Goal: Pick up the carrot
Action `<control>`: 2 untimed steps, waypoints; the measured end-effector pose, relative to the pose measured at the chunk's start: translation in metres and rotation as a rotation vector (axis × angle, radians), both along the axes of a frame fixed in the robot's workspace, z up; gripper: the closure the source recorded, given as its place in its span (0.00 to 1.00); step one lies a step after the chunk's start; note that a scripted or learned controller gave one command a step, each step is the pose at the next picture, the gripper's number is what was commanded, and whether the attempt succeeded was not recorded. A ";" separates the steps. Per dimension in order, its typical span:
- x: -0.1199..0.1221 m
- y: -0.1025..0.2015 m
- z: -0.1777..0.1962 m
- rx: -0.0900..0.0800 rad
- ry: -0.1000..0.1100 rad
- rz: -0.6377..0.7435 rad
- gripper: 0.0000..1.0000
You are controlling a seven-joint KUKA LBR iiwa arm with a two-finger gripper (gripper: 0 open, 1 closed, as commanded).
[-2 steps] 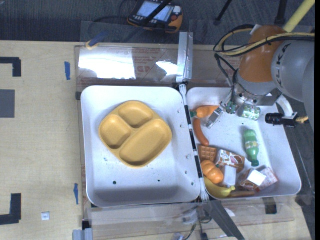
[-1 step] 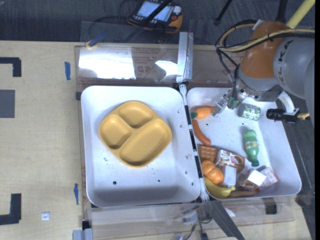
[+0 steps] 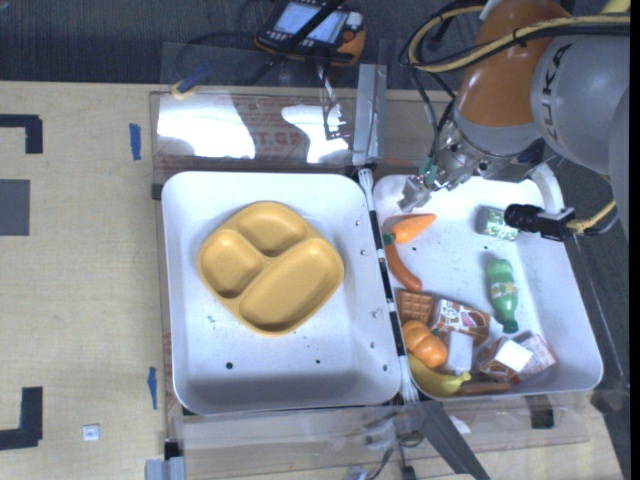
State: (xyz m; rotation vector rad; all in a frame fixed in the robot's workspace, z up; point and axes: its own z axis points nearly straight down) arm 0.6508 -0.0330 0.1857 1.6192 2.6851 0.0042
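Observation:
The carrot point(image 3: 413, 227) is orange with a small green top and lies at the back left of the right bin point(image 3: 585, 343), tip pointing right. My gripper point(image 3: 424, 185) hangs just behind and above it, close to the bin's back-left corner. Nothing shows in its grasp, and the carrot rests on the bin floor. The grey arm with its orange band point(image 3: 505, 78) comes in from the upper right.
A yellow divided plate point(image 3: 272, 265) lies in the left bin point(image 3: 190, 368). The right bin also holds a red sausage point(image 3: 400, 265), a green bottle point(image 3: 502, 290), a small can point(image 3: 497, 223), a waffle point(image 3: 414, 306), an orange point(image 3: 426, 347), a banana point(image 3: 440, 379) and packets point(image 3: 517, 357).

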 end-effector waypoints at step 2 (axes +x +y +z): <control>0.012 0.014 0.000 0.000 0.000 -0.088 0.00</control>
